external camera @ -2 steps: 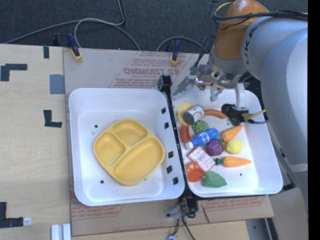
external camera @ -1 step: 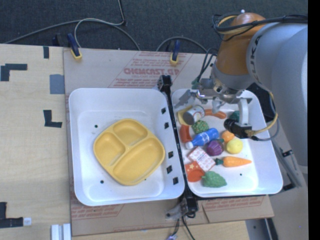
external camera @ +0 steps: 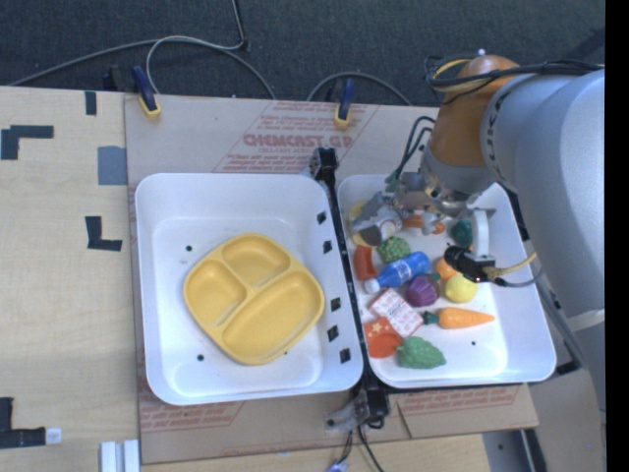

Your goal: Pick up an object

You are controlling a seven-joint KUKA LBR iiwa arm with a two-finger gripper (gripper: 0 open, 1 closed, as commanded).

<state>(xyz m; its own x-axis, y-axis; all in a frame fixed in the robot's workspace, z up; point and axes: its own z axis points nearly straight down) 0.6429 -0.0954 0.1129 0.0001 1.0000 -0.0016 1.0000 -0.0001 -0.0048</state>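
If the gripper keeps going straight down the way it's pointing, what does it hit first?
Probably the grey-and-tan toy lying at the back of the right white bin, just below the gripper. The green broccoli toy sits next to it; depth is hard to judge from this angle.

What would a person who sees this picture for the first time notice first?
The yellow divided plate lies alone in the left bin, large and bright against the white. The right bin holds a crowded heap of small toy foods, among them an orange carrot, a blue bottle and a green broccoli. The grey arm reaches over that heap from the right.
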